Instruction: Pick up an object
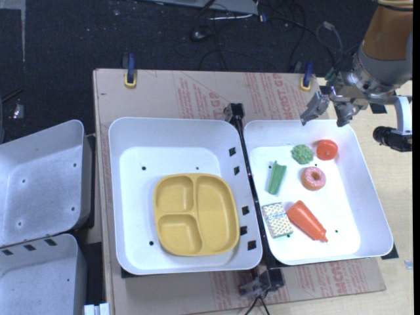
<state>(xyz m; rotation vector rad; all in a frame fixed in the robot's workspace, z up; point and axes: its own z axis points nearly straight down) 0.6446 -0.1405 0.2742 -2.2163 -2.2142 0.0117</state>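
1. Gripper [327,113] sits above the far edge of the right bin [374,205], fingers spread apart, nothing between them.
2. Closest items: red tomato [327,149] just below the gripper, green broccoli [302,153] below and slightly left of it.
3. Pink donut [313,178] further toward the camera from the gripper, under the tomato.
4. Green pod [276,178] lies down-left of the gripper, near the bin's left wall.
5. Orange carrot [307,220] and patterned block [277,219] are the farthest from the gripper, side by side at the bin's near end.
6. Yellow divided tray [195,214] in the left bin [131,176], well away to the gripper's left.
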